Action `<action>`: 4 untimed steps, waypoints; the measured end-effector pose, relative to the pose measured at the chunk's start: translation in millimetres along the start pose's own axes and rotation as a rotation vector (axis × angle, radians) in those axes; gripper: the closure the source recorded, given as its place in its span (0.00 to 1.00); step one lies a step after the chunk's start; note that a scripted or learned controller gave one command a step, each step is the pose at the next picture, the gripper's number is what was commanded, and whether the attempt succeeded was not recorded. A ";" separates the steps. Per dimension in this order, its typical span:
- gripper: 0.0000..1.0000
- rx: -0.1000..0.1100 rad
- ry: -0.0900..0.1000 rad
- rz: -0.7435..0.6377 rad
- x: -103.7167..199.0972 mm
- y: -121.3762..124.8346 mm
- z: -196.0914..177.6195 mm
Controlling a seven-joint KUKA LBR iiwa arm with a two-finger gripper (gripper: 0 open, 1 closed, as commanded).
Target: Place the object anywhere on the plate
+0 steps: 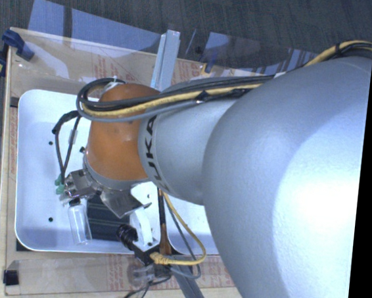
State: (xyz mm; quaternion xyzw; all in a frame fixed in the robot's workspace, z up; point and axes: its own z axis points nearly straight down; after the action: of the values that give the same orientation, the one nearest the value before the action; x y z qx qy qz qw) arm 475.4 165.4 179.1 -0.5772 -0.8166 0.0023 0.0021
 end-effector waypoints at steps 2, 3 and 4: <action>1.00 0.002 0.001 -0.128 -37.4 -14.0 61.3; 1.00 -0.004 0.000 0.283 -23.0 -7.6 -26.3; 1.00 0.001 -0.001 0.459 44.7 21.9 24.8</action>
State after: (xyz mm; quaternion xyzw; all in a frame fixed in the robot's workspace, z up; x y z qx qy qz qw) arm 481.0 214.8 154.3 -0.7479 -0.6638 0.0034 0.0017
